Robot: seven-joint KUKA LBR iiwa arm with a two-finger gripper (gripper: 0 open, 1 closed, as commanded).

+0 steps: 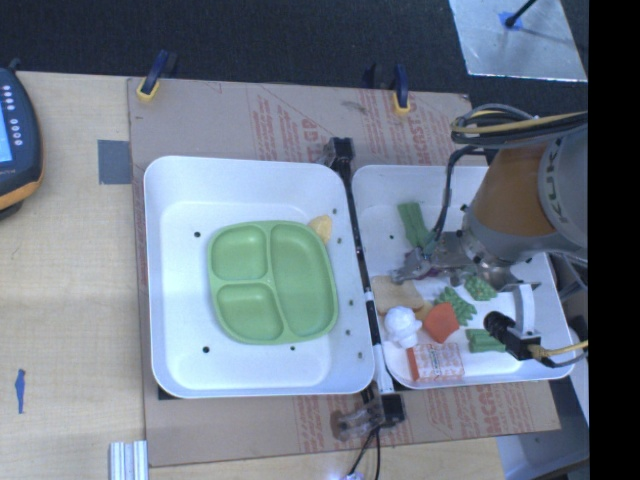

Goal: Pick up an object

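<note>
Dark carpet runs behind a pale wooden desk (70, 298), on which a brown cardboard sheet (290, 118) carries two shallow white bins side by side. Over the right bin (380, 193) the gripper (432, 264) hangs low at the end of the grey arm (565, 183) with its orange band (510, 193), and whether the fingers are spread or closed cannot be told, since the wrist and a tangle of dark parts hide them; nothing can be seen held between them. Just beneath and beside the gripper lies a cluster of small things: a green strip-shaped piece (412, 223) tilted toward the bin's far wall, a tan flat piece (398, 293) near the bin's left side, small green toy pieces (478, 288) to the right, a red-orange toy (440, 322) touching a white rounded toy (401, 322), and a small red and white box (437, 362) at the near edge. Another green piece (484, 341) sits near a black cable fitting (505, 334) at the lower right. The left bin (170, 268) holds a light green divided plate (272, 281) with three compartments, lying flat near the middle, and a small yellow thing (320, 228) just beside the plate's far right corner. Blue and yellow clamps (153, 76) pin the cardboard's far edge, and a black and orange handheld pendant (15, 138) rests at the desk's left edge.
</note>
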